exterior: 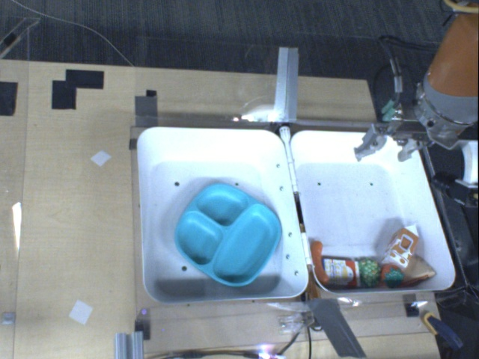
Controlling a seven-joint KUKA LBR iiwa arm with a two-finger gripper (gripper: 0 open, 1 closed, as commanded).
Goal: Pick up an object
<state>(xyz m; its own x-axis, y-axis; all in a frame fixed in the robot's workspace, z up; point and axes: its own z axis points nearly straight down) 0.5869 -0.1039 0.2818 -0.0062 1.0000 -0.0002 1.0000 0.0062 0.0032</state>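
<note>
**Operator:** Checking visibility first: what is cut off or unclear?

**Technician:** The arm enters from the right and is cropped by the frame's top right corner. The gripper hangs over the far right part of the right bin. Its two fingers stand apart, with nothing between them. The packaged items at the near edge of the right bin are crowded together (labels too small to read): a red-labelled tube, a green item touching it, and a tan wedge packet leaning at the near right corner. Where one ends and the next begins is hard to tell.

**Operator:** Left bin?

**Technician:** The left bin holds a blue divided tray, tilted, with a second blue dish appearing to overlap its near right side.

**Operator:** Surface and surroundings?

**Technician:** Both bins sit side by side, touching, on a pale wooden bench bearing black markers. A metal post stands at the far junction of the bins. Dark carpet lies beyond the bench.
</note>
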